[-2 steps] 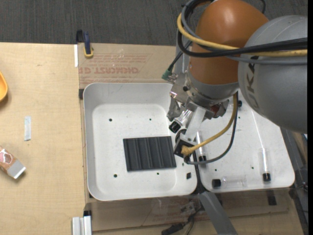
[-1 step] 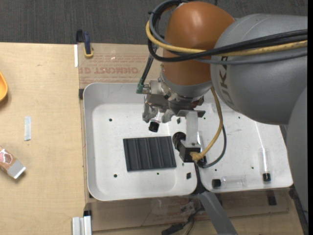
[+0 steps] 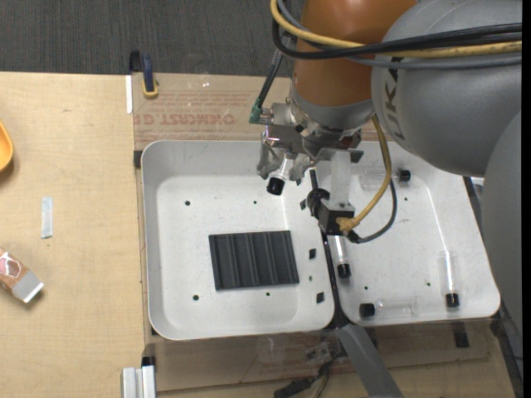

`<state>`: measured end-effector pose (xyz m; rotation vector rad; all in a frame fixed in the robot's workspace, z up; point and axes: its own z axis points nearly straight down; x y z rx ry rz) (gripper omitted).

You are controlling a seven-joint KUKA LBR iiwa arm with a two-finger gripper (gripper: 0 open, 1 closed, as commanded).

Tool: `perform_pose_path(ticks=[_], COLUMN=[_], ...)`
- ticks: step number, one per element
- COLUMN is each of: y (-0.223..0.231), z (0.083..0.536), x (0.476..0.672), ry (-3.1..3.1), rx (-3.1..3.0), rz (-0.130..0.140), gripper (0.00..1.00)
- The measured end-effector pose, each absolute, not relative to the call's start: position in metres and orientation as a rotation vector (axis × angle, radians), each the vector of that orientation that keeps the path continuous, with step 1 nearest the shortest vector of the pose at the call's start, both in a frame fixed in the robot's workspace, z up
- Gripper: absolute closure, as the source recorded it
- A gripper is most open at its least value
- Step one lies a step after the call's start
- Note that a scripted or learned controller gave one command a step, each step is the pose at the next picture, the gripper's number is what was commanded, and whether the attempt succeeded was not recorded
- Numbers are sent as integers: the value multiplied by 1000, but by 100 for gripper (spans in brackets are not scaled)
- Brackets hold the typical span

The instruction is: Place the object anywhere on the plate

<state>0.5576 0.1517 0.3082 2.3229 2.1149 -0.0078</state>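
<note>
Two shallow white bins side by side at frame centre, left bin (image 3: pixel 153 247) and right bin (image 3: pixel 406 239), set on brown cardboard (image 3: pixel 199 116) over a pale wooden bench (image 3: pixel 75 139). Dark ribbed plate (image 3: pixel 253 259) lying flat in the middle of the left bin. Grey arm (image 3: pixel 448 73) with orange band reaching in from the upper right. Gripper (image 3: pixel 278 172) hanging over the left bin's upper right corner, near the wall shared by the bins, above and apart from the plate; open or closed, impossible to tell. Black-capped clear tube (image 3: pixel 449 282) near the right bin's lower right corner, second clear tube (image 3: pixel 369 309) along its lower edge, both well apart from the plate. Red-and-white packet (image 3: pixel 18 276) at lower left of the bench.
</note>
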Motion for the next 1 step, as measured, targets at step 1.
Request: perform_pose_path(ticks=[1], y=[143], z=[297], x=[501], ry=[2213], rx=[2232], rz=[-8], gripper=[100])
